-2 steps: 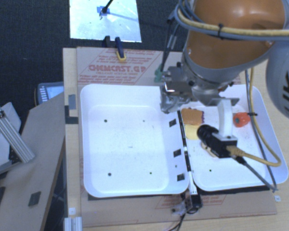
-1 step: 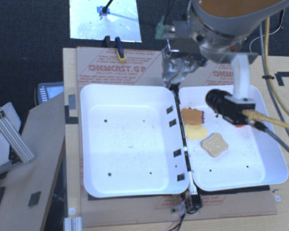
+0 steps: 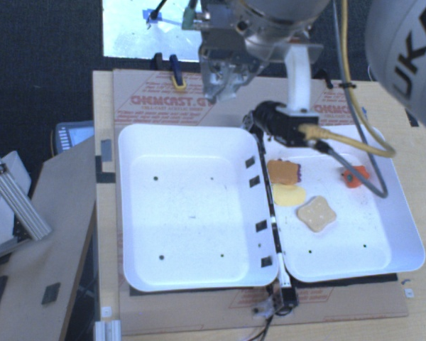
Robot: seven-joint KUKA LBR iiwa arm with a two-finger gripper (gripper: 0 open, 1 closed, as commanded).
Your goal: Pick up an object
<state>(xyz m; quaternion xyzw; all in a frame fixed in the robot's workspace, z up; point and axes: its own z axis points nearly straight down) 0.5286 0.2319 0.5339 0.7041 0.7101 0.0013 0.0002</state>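
White right-hand bin [image 3: 405,251] holds the candidates: tan toast-shaped piece [image 3: 317,214], yellow disc [image 3: 290,196], orange-brown square [image 3: 284,172], small red-orange bit [image 3: 353,177]. Gripper [image 3: 224,84] hangs beyond the far rim; finger state cannot be told. Best bet: centre over the toast, isolated, descend straight.

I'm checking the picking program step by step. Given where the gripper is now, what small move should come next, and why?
Probably shift the gripper toward the right bin and lower it over the toast-shaped piece. The gripper hangs high near the bins' far edge, while that piece lies flat and apart from the yellow piece beside it.
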